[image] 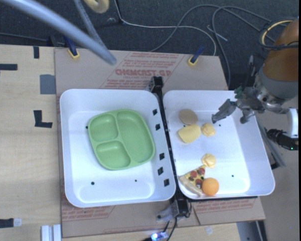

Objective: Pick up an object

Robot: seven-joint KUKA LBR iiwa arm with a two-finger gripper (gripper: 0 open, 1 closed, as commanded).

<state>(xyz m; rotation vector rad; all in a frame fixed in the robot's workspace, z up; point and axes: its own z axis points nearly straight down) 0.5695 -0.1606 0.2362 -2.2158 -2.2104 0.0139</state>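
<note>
The right bin (241,154) holds a tan round piece (188,116), a larger yellow piece (189,133) and a small yellow chunk (208,130) near its back left. Toward the front lie another small yellow chunk (208,160), a toy pizza slice (191,178) and an orange ball (210,186). My gripper (234,114) hangs over the bin's back right part, right of the small yellow chunk. It is open, its two dark fingers (222,112) spread apart with nothing between them.
In the left bin (70,154) rests a green divided plate (121,138). A black divider (163,134) runs between the bins. Cables cross the dark floor behind the bench, and a grey pole (55,21) slants across the top left.
</note>
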